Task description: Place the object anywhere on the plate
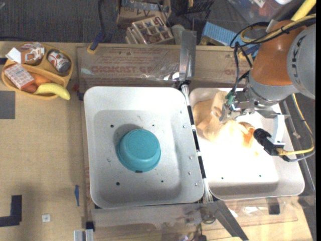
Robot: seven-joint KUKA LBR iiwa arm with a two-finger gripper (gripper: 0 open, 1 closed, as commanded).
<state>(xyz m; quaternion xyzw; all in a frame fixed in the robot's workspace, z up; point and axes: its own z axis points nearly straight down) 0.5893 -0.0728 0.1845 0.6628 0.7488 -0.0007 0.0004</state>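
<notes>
The round teal plastic plate [139,149] sits in the left white bin [100,109]. In the right white bin [251,177], overexposed tan and orange objects [220,124] lie beneath the claw [226,109]; whether it grips, I cannot tell. Pickup seems underway; next comes lifting and carrying leftward.

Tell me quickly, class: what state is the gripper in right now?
Gripper: over the right bin, low by a pale, washed-out object; open or shut cannot be told.

Teal plate [139,150], white bins [100,109]
</notes>
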